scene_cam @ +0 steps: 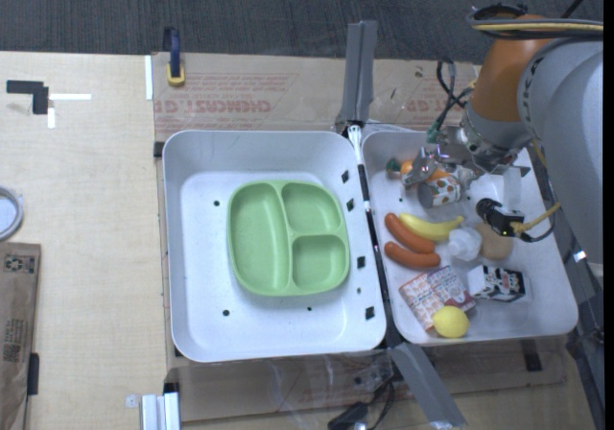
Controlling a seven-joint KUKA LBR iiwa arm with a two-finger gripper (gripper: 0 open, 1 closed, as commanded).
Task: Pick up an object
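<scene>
My gripper sits low at the right bin's twelve o'clock, over a small orange-and-white toy; whether it grips, I cannot tell. The banana and two sausages lie at six o'clock from it, the lemon farther. The green divided plate sits at nine o'clock.

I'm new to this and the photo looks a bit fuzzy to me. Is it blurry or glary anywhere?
Camera view: even, soft light with faint shadows; the green plate looks fairly crisp; the toys around the gripper blur together; the arm at the right is softly focused.
</scene>
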